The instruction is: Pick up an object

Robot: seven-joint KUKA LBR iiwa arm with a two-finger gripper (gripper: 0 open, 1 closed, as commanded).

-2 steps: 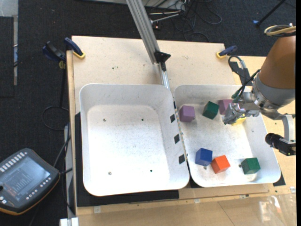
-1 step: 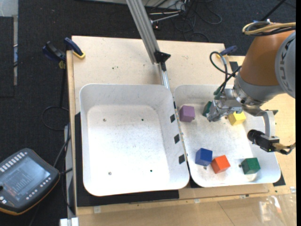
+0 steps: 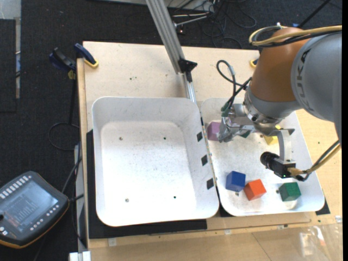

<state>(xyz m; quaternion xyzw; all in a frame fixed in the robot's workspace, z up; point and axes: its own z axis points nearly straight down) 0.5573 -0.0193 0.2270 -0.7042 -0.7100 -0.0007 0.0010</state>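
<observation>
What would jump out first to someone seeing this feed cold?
The big grey and orange arm looms over the right bin, its end effector low beside a purple block near that bin's left wall. Blue, orange and green blocks sit in a row along its front.

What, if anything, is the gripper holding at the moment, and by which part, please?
It cannot be told. The gripper is down in the right bin right beside a purple object, but no hold on it shows.
</observation>
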